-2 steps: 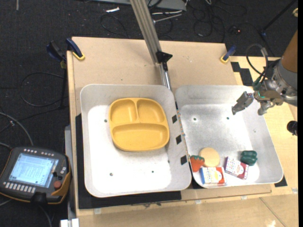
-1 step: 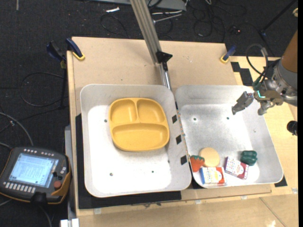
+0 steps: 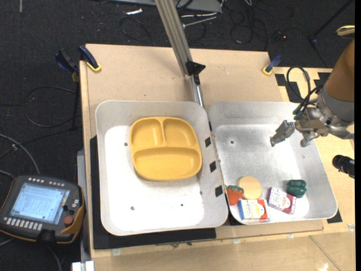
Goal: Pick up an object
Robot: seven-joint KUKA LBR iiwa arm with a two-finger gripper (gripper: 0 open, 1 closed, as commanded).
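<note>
My gripper (image 3: 293, 135) hangs over the upper right part of the right bin (image 3: 254, 145), its two fingers spread open with nothing between them. Along that bin's front edge lie a tan round piece (image 3: 249, 186), a small red-and-green item (image 3: 234, 193), a blue-and-red carton (image 3: 252, 209), a pink-and-white packet (image 3: 281, 200) and a dark green item (image 3: 296, 187). All of these lie well below the gripper and toward the front.
A yellow divided plate (image 3: 165, 148) rests in the left bin (image 3: 113, 208). A metal pole (image 3: 176, 30) slants down to the seam between the bins. A teach pendant (image 3: 39, 208) lies off the bench at the lower left.
</note>
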